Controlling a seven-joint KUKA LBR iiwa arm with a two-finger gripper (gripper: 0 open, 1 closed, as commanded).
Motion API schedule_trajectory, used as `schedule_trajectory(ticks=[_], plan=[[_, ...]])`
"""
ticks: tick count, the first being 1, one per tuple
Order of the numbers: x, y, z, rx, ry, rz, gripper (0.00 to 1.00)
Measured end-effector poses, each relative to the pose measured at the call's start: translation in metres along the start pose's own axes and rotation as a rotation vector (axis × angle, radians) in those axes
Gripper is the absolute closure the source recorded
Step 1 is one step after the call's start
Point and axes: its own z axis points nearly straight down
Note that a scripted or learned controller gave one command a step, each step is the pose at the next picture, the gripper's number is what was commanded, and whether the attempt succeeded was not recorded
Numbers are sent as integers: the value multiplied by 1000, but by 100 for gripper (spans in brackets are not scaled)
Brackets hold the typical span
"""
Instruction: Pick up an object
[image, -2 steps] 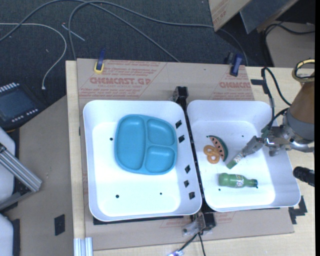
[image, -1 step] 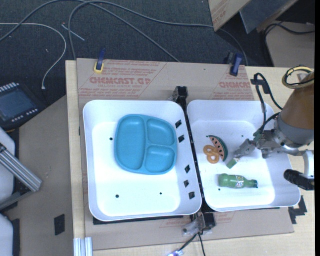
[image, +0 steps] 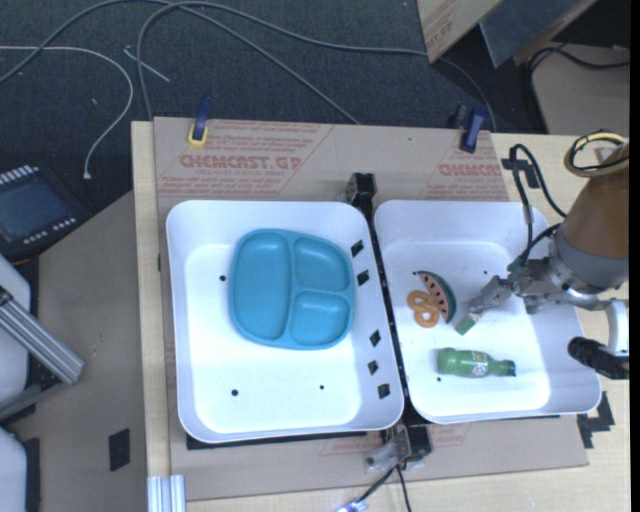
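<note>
My hand (image: 468, 320) hangs low in the right bin (image: 530, 398), and I cannot tell its state. The pretzel (image: 425, 306) and watermelon slice (image: 439, 289) lie just beside it at nine o'clock; the green bottle (image: 475, 364) lies near, at six o'clock. Nothing looks lifted, so I judge the pick not yet done. The blue plate (image: 292, 288) sits in the left bin (image: 200, 390).

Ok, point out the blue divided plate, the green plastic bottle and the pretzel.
Blue divided plate (image: 292, 288), camera view, centre ridge.
Green plastic bottle (image: 474, 364), camera view, mid-body.
Brown pretzel (image: 424, 307), camera view, its middle.
</note>
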Motion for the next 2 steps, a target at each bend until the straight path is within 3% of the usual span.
schedule_trajectory(ticks=[1,2], plan=[[1,2,-12,-6,1,-1,100],[3,14,-63,6,-2,-1,100]])
